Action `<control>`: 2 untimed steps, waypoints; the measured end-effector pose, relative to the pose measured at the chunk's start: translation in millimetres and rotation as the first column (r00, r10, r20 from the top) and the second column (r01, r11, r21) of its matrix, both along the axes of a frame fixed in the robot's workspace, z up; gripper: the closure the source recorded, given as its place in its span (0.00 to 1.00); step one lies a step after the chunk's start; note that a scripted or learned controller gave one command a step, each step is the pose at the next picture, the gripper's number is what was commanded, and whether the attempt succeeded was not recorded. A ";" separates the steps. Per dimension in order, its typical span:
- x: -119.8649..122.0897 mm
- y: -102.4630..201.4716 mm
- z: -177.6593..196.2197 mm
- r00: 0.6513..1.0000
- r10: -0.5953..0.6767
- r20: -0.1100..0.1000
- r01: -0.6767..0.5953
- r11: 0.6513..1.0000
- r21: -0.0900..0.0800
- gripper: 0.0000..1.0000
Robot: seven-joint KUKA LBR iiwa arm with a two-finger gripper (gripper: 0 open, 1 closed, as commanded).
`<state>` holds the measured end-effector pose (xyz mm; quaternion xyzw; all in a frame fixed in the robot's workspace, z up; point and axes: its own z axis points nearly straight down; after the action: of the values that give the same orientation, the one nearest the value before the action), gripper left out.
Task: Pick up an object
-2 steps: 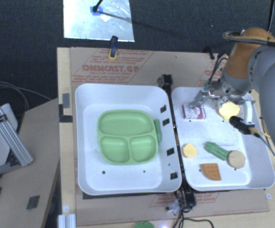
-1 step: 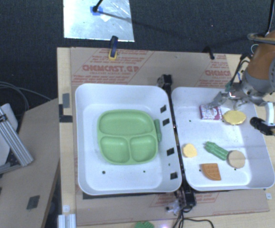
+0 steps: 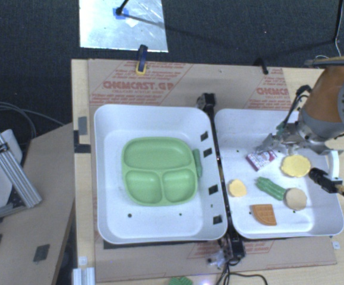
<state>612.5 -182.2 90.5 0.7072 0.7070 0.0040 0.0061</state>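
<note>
Gripper [image 3: 277, 140] low in right bin [image 3: 323, 221], finger spread indistinguishable. Nearest target: small red-and-white packet [image 3: 261, 158], just beside fingertips. Probably light, crinkly, slippery; best pinched across short edges, flat against bin floor.

A green tray [image 3: 158, 171] sits in the left bin [image 3: 109, 218], while the gripper [image 3: 277, 139] hangs over the right bin [image 3: 326, 221] beside a small packet [image 3: 261, 158].

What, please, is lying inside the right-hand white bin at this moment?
Inside the right-hand white bin: a small yellow disc, a green oblong piece, an orange wedge, a beige ball, a larger yellow round piece and a pink-and-white packet. The grey arm covers the bin's far corner.
</note>
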 end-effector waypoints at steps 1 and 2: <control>-52.5 -27.5 76.7 1.000 -0.003 -0.007 0.003 1.000 -0.001 0.00; -59.9 -25.1 -7.5 1.000 0.000 -0.012 0.000 1.000 0.000 0.00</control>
<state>552.6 -207.3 83.0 0.7071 0.7071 -0.0002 0.0018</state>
